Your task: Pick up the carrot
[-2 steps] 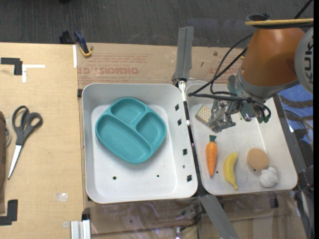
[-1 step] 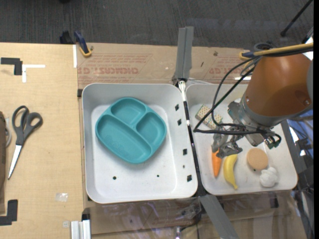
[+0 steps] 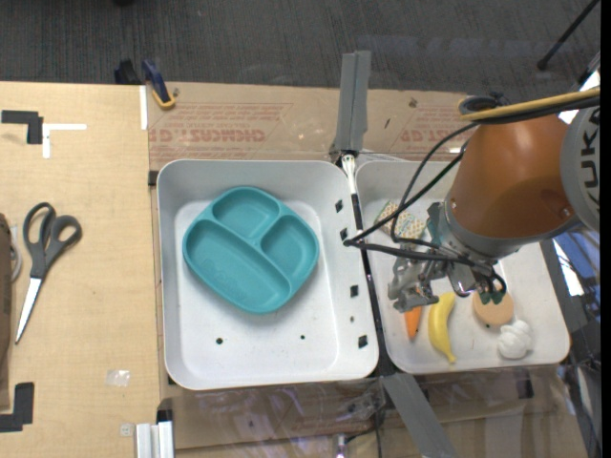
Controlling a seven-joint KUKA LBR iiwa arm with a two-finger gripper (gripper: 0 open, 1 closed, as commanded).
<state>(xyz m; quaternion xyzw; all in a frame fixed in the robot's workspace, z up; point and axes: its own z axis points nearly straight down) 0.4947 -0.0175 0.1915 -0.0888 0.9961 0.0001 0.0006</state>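
The carrot [image 3: 411, 324] is a small orange piece lying near the front of the right bin [image 3: 401, 356], partly hidden under the gripper. My gripper [image 3: 412, 294] hangs low over the bin right above the carrot's top end, below the orange wrist band [image 3: 511, 184]. Its fingers straddle the carrot's upper part, and whether they press on it cannot be made out. A yellow banana [image 3: 440, 324] lies just right of the carrot, almost touching it.
A teal divided plate [image 3: 250, 248] lies in the left bin [image 3: 181, 351]. In the right bin there is also a tan round object [image 3: 494, 310], a white lumpy object [image 3: 514, 340] and a speckled item [image 3: 409, 223] behind the gripper. Scissors [image 3: 40, 251] lie on the bench at left.
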